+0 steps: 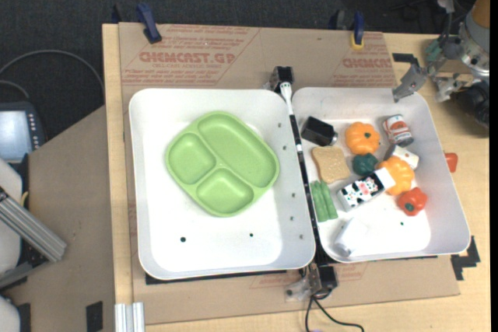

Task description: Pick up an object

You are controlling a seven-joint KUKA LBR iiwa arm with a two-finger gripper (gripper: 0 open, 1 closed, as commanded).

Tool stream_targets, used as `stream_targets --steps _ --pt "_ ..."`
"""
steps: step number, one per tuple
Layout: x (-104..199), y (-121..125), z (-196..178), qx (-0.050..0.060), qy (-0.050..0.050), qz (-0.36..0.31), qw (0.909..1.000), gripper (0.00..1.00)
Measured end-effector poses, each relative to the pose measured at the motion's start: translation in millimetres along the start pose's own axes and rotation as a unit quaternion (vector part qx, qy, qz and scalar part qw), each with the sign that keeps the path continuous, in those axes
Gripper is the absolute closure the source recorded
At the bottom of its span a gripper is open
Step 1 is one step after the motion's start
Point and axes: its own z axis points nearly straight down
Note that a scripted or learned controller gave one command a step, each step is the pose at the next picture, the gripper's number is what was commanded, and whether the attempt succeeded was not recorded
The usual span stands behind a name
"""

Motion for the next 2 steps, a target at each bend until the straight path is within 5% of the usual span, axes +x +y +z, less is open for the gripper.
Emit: stream_targets --steps 1,2 --pt "148.3 -35.7 44.2 0.004 0.003 -0.006 1.0 0.0" --pt "203.0 -97.7 41.9 0.004 0.002 -0.002 1.0 0.0"
